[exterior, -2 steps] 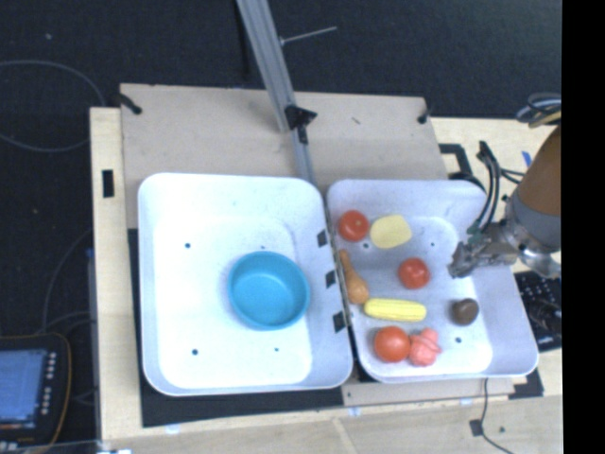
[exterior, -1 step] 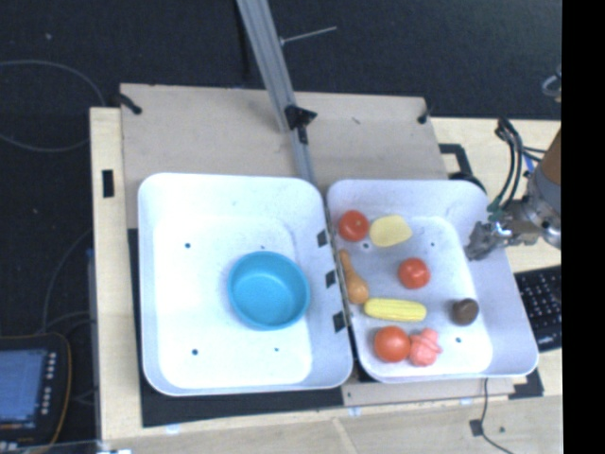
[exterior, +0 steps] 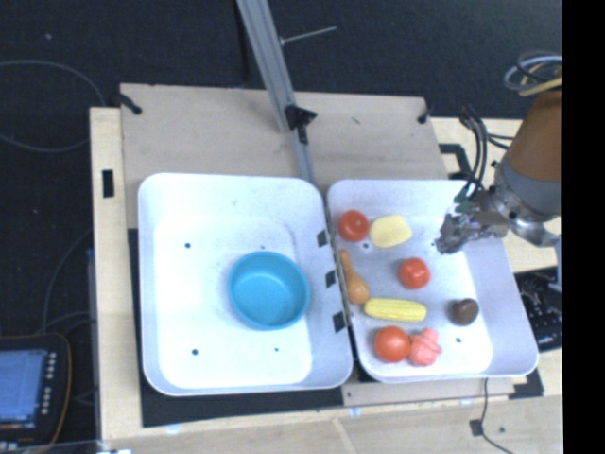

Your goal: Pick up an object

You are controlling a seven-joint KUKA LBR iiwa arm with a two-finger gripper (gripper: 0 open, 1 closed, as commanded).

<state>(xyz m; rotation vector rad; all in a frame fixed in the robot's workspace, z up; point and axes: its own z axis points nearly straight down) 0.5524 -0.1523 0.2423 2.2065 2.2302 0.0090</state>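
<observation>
The small round red tomato-like toy (exterior: 413, 273) in the right white bin (exterior: 496, 291) looks the likeliest pick: it lies just below and slightly left of the grey two-finger gripper (exterior: 450, 238), apart from it, with no long axis to align to. Nearer the camera than that tomato lie a yellow plastic corn cob (exterior: 395, 309) and a dark brown ball (exterior: 462, 311); farther off sits a pale yellow lemon-shaped toy (exterior: 389, 231). Nothing sits in the gripper; its opening I cannot tell.
</observation>
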